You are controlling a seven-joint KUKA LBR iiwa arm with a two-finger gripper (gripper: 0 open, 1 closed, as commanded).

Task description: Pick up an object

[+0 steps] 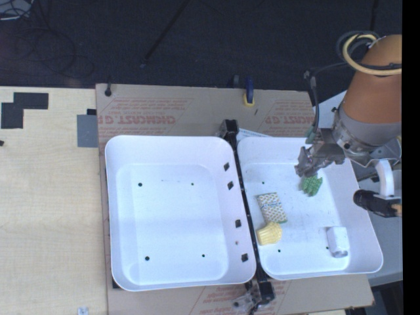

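My gripper (pixel 308 170) hangs over the right bin (pixel 289 271), near its upper right part. A small green object (pixel 312 186) sits right under the fingertips, touching or nearly touching them. A flat patterned pad (pixel 271 207) lies near the bin's middle left. Just below it rests a yellow object (pixel 269 233). A white cylinder (pixel 337 240) lies near the bin's lower right corner.
The left bin (pixel 118 176) stands beside the right one, with a black divider (pixel 239 202) between them. Both rest on a cardboard sheet (pixel 170 110) on the pale bench. A blue clamp (pixel 249 90) holds the sheet's far edge.
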